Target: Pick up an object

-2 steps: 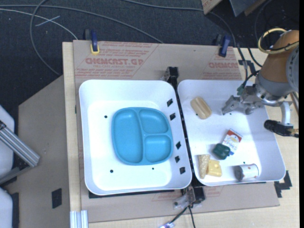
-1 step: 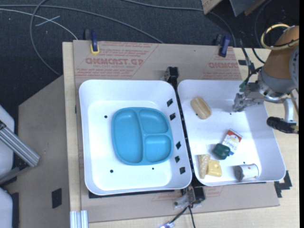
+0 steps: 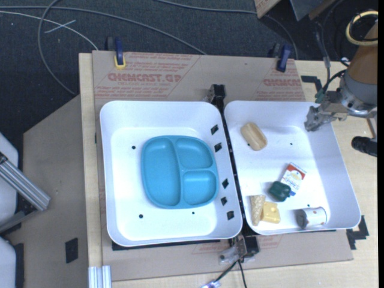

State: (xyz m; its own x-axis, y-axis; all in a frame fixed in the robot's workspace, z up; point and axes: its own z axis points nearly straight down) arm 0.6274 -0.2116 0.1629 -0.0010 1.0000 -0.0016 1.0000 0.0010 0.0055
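Observation:
The right bin (image 3: 336, 155) holds several small things: a tan bread roll (image 3: 254, 135) near its back left, a dark green object (image 3: 279, 190) beside a red and white packet (image 3: 293, 176), a yellow cheese wedge (image 3: 270, 213) next to a pale corn-like piece (image 3: 257, 209), and a white and grey cylinder (image 3: 311, 216) at the front. My gripper (image 3: 314, 119) hangs over the bin's back right corner, far from all of them, with nothing seen between its fingers.
The left bin (image 3: 114, 161) carries a blue divided plate (image 3: 179, 171). Black clips line the seam between the bins. Blue clamps (image 3: 119, 52) sit at the board's back edge. Cables lie on the dark floor behind.

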